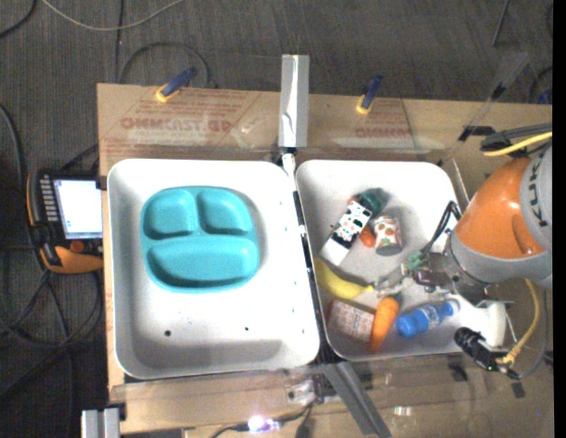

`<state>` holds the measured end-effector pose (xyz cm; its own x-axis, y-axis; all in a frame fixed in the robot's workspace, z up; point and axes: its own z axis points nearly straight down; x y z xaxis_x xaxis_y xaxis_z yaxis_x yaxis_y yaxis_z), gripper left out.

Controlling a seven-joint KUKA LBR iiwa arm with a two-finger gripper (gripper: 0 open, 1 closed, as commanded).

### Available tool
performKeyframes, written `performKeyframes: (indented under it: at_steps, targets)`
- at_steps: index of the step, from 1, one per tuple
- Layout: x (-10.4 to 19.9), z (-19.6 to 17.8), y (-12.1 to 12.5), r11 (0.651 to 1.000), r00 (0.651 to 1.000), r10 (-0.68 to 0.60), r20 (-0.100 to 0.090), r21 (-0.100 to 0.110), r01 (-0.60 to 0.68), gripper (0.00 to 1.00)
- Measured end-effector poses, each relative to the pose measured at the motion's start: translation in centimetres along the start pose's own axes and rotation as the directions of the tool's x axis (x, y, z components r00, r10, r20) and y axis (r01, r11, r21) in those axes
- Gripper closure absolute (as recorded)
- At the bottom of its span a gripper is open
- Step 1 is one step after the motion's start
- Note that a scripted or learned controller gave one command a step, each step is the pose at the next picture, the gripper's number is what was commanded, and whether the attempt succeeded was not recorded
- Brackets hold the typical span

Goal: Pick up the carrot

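Carrot (pixel 384 322): in the right bin (pixel 310 245), toward its near edge, lying tilted with the long axis running from near edge up toward the far right, thick end uppermost. Not between the fingers (pixel 397 284); lying just below and slightly left of them, close by. Fingers reaching in from the right under the orange-banded arm (pixel 502 222), pointing left over the bin floor; too small and cluttered there to tell whether spread or pressed together.

Crowded all round. Banana (pixel 338 283) just to the carrot's upper left, brown packet (pixel 350 319) touching or nearly touching its left side, blue bottle (pixel 427 318) just beside on the right. Farther back, a black-and-white box (pixel 350 224) and a small spotted cup (pixel 386 234), well clear of the carrot.

Judged from this: a short shift down and left needed, with the fingers turned across the carrot's axis; packet and bottle leaving little room either side, so likely to be nudged.

Left bin (pixel 128 336) carrying a teal divided tray (pixel 204 239), well apart.
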<state>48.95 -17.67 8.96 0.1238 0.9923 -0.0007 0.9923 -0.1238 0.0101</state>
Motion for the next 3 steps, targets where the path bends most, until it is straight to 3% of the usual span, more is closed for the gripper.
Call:
performKeyframes:
  at_steps: [1, 2, 3]
  targets:
    - [1.7, -2.3, 4.0, 0.982, 0.982, 0.190, 0.003, 0.014, -0.190, 0.00]
    - [0.8, -0.1, -0.1, 0.997, 0.997, -0.074, 0.002, -0.005, 0.074, 0.00]
    - [0.7, -1.0, 0.0, 0.997, 0.997, -0.074, 0.003, -0.007, 0.074, 1.00]
